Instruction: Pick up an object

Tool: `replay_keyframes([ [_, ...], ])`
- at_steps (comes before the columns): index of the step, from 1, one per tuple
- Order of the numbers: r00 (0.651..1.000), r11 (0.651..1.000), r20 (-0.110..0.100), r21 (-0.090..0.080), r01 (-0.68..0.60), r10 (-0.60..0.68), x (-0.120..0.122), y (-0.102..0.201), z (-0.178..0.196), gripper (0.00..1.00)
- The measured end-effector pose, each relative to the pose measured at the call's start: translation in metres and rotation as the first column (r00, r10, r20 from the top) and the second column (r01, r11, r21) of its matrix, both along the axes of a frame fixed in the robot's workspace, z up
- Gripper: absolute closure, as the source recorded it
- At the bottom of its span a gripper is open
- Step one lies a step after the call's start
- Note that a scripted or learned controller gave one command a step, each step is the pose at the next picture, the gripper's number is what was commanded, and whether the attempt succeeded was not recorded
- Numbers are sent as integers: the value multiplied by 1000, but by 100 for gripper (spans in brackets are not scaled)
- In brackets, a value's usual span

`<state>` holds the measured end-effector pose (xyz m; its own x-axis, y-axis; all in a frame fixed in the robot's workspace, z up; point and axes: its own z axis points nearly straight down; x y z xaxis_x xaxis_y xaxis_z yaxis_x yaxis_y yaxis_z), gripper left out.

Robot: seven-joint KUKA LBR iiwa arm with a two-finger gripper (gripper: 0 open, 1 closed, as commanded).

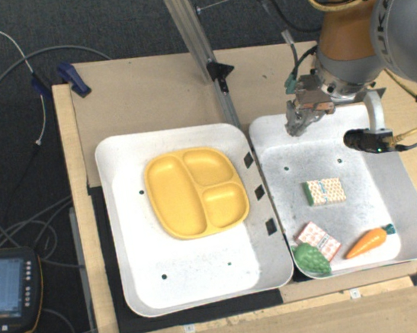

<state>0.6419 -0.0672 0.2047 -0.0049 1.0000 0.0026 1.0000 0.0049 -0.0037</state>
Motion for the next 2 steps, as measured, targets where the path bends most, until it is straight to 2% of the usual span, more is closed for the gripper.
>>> replay_keyframes([
  [1, 1000, 1000, 0, 1, -1, 1, -14, 50, -1, 100],
  [2, 1000, 1000, 3, 1, -2, 2, -27, 99, 19, 100],
])
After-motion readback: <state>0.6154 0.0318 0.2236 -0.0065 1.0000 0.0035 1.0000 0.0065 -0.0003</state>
